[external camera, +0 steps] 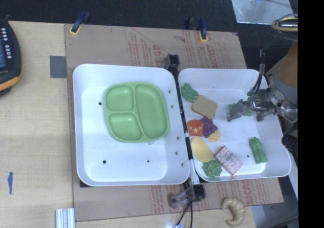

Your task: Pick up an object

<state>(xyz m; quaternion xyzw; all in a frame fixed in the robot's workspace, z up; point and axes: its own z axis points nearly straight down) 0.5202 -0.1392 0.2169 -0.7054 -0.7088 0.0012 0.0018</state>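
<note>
The jaws (234, 112) hang low over the right bin (230, 76), on its open white floor — the arm (283, 87) comes in over the bin's right rim. Whether the jaws are wide or narrow, I cannot tell; the dark metal blurs together, and something green beside them could be a toy or part of the rig. Nothing shows clearly between them. Just left of the jaws lies the brown bread slice (204, 106), with a green leafy piece (189, 92) beyond it by the bin's left wall. Below-left of the jaws the toys crowd together — red tomato piece (195, 127), purple grapes (208, 125), yellow piece (201, 149), a patterned pink packet (229, 159), green broccoli (211, 168). Below-right of them, a green pod (257, 150) lies alone with bare floor around it. Far left, the other bin (86, 161) holds a green divided plate (136, 112). On the desk (35, 136) beyond the near rim lies a croissant (234, 210), its lower end cut off.
</note>
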